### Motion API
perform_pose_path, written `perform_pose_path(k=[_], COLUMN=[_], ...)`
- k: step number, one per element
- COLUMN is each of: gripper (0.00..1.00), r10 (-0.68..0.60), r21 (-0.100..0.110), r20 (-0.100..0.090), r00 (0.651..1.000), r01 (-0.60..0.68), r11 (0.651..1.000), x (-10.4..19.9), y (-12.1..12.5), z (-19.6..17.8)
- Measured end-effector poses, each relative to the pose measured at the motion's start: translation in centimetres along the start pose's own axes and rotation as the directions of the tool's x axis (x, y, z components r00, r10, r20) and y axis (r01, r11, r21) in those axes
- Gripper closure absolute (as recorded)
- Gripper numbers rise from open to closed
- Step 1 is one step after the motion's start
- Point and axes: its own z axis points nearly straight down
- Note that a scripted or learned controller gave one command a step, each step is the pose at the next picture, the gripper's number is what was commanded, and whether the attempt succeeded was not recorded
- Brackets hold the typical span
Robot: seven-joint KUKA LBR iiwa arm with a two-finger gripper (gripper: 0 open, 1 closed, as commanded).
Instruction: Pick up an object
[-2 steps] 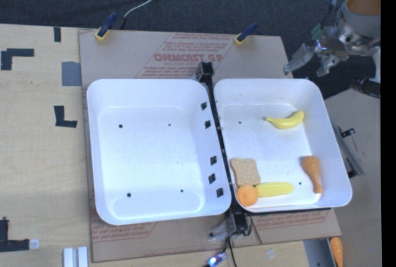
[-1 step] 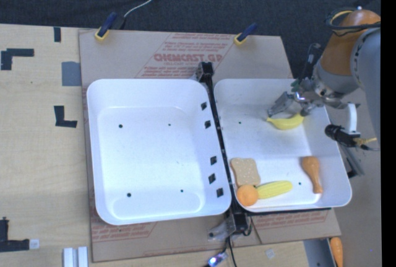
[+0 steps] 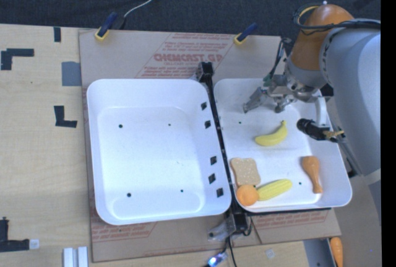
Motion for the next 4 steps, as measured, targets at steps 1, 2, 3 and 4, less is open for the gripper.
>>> perform_pose_path(k=[1, 2, 3, 4], gripper=[0.0, 0.0, 0.0, 0.0], r10=[0.005, 0.002, 0.004, 0.003], r21=[-0.003, -0.009, 0.005, -0.015], r20=[0.002, 0.002, 0.002, 0.004], r00=[1.0, 1.0, 1.0, 1.0], r01=[-0.005, -0.002, -0.004, -0.003], r11=[1.0, 1.0, 1.0, 1.0], x=[-0.8, 2.7, 3.1, 4.8], y=[0.0, 0.1, -0.4, 0.1], z=[-4.5, -14.7, 1.0, -17.6])
